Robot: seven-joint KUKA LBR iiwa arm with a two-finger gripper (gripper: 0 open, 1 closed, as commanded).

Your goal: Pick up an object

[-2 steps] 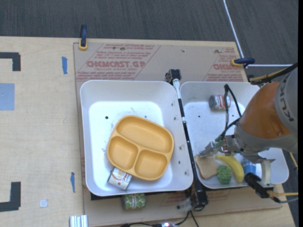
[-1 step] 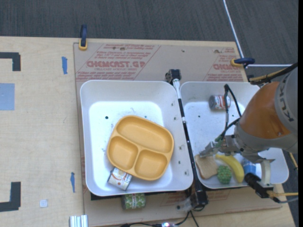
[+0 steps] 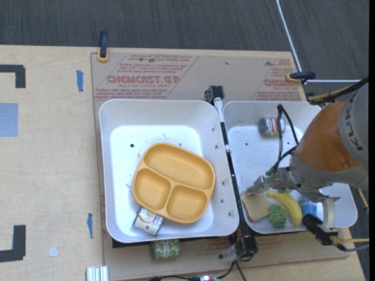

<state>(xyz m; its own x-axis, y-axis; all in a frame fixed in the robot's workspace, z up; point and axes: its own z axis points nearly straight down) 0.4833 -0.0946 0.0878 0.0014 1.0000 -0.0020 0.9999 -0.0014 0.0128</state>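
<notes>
My gripper (image 3: 262, 185) hangs low over the front left part of the right bin (image 3: 246, 151), reaching in from the right under the grey and orange arm. Just below it lies a slice of toast (image 3: 254, 206). To the right of the toast are a yellow banana (image 3: 289, 205) and a green broccoli piece (image 3: 277, 216). A blue object (image 3: 309, 208) lies partly hidden under the arm. A small silver can (image 3: 270, 126) rests on its side at the back of the same bin. I see nothing held in the gripper.
The left bin (image 3: 117, 133) holds an orange three-part plate (image 3: 173, 182) and a small carton (image 3: 147, 221) at its front edge. A green can (image 3: 166, 249) lies on the bench in front of the left bin. A black cable runs along the wall between the bins.
</notes>
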